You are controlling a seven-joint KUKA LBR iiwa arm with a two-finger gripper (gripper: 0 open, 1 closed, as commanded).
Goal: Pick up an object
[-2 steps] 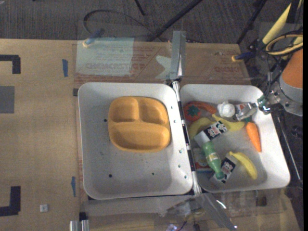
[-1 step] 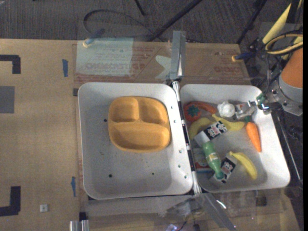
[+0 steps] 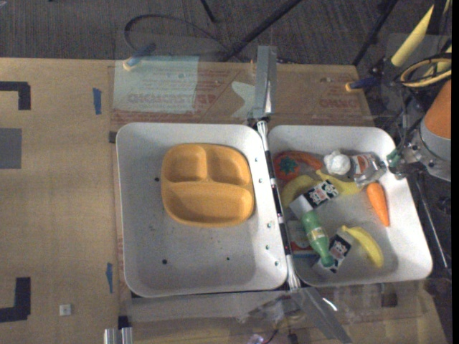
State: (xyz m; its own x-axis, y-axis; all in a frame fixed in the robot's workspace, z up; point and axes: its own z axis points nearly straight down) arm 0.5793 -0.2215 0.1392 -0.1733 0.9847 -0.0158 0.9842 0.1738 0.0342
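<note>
- The arm (image 3: 439, 131) comes in at the right edge of the frame, its orange band showing above the grey wrist; the gripper (image 3: 399, 159) sits at the upper right corner of the right bin (image 3: 416, 253), just beside the bin's rim; I cannot tell how its jaws stand, nor whether anything is in them.
- The things to choose from all lie in the right bin: a carrot (image 3: 378, 203) near the right wall; a clear bottle with a white cap (image 3: 353, 165) lying along the top, close to the gripper; a green bottle (image 3: 315, 235) in the middle; two bananas, one (image 3: 366, 244) lower right and one (image 3: 315, 184) towards the left wall; two small black-and-white cartons (image 3: 324, 191), (image 3: 337, 249); an orange packet (image 3: 294, 165) at upper left.
- The left bin (image 3: 140, 264) holds a divided orange plate (image 3: 208, 183), well apart from the arm.
- To my eye the grasp is not yet made, so the choice of target matters most; the carrot looks the best bet, since it lies apart from the rest with bare bin floor around it.
- Were I advising: come straight down over the carrot's middle, jaws across its narrow width rather than along it; keep clear of the right wall.
- The clear bottle is nearest, but it touches the banana and is round and slick, so it may roll away.
- The pile at centre is crowded; a try there risks nudging neighbours.
</note>
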